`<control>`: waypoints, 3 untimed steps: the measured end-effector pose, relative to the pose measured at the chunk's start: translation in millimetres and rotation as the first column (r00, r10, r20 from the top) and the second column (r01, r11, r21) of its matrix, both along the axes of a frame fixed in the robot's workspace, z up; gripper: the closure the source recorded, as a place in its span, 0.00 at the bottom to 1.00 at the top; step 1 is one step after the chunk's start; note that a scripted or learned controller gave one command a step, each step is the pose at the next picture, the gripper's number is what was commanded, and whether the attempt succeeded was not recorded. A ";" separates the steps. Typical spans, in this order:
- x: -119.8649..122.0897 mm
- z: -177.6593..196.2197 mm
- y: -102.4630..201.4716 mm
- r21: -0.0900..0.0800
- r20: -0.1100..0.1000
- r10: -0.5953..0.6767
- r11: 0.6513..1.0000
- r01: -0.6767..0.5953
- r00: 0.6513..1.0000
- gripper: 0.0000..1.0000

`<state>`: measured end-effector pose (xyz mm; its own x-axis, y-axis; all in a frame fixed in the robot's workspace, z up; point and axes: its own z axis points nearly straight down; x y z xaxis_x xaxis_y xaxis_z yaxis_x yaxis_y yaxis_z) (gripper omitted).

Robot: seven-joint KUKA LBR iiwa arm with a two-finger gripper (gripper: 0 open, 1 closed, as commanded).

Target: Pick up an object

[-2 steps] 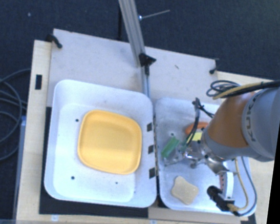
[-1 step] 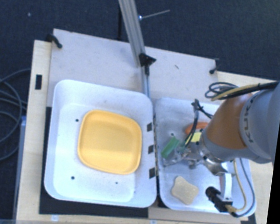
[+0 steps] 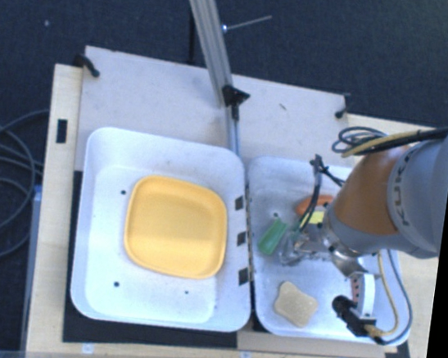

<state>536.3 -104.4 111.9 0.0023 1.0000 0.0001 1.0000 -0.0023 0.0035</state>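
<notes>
In the right bin (image 3: 267, 180) lie a green object (image 3: 272, 236), a tan sponge-like piece (image 3: 296, 304) near the front, and an orange object (image 3: 313, 201) partly hidden behind the arm. My gripper (image 3: 295, 250) reaches down into the bin from the right, right beside the green object and just above the tan piece. The orange-banded wrist (image 3: 366, 198) covers the bin's right half.
The left bin (image 3: 106, 166) holds a yellow square plate (image 3: 176, 226). A slanted metal pole (image 3: 214, 44) rises from between the bins toward the top. Cables loop at the arm's right side, and the bench board (image 3: 154, 90) lies bare behind the bins.
</notes>
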 end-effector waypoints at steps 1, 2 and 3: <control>0.5 62.9 -2.3 -0.001 0.003 0.002 1.000 -0.002 1.000 1.00; 1.5 98.6 -2.8 -0.001 0.001 0.002 1.000 -0.002 1.000 1.00; 15.5 111.1 53.8 0.001 -0.002 0.007 1.000 -0.007 1.000 1.00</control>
